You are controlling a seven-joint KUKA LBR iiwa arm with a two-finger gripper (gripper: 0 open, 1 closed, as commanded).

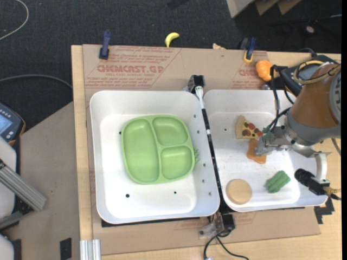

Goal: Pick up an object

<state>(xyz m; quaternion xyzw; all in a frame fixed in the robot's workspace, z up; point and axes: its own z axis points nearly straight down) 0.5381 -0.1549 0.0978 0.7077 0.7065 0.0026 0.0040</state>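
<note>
Dark carpet floor (81, 15) surrounds the cardboard-topped bench (141, 66).
</note>
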